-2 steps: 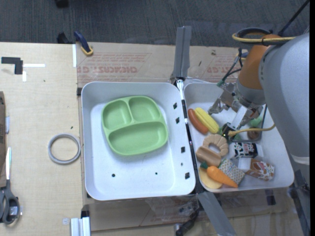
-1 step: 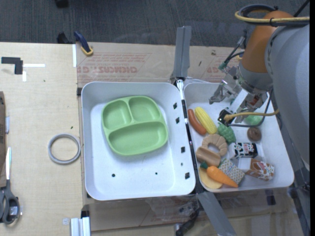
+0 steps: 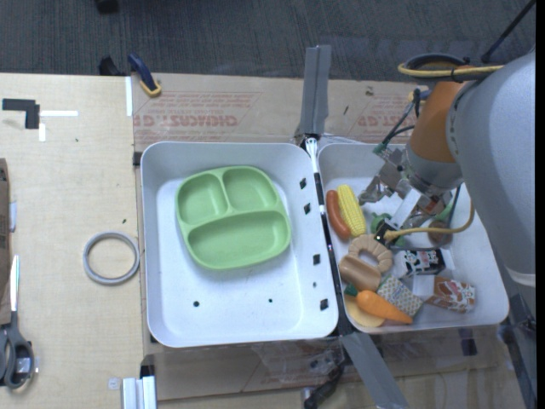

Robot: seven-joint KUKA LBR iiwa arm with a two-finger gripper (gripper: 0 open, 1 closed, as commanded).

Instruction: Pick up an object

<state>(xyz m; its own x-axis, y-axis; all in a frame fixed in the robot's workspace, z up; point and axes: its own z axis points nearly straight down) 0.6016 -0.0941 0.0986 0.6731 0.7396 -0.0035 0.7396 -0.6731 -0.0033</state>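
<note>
My gripper [image 3: 383, 204] reaches down into the right bin [image 3: 487, 262], at the back of a pile of toys. Just left of it lie a yellow corn cob [image 3: 350, 209] and a red sausage [image 3: 336, 215]. In front of it sits a tan wooden ring toy [image 3: 367, 261]. An orange carrot [image 3: 385, 306] lies on a yellow piece at the bin's front, beside a checkered block [image 3: 397, 292]. A black-and-white cow-patterned toy [image 3: 422, 262] and a brown spotted toy [image 3: 451, 293] lie to the right. The arm hides the back of this bin.
The left bin [image 3: 162, 254] holds a green divided plate [image 3: 232, 216]. On the bench to the left lie a grey tape ring [image 3: 111, 257] and scissors [image 3: 15, 348]. A cardboard sheet [image 3: 213, 109] lies behind the bins.
</note>
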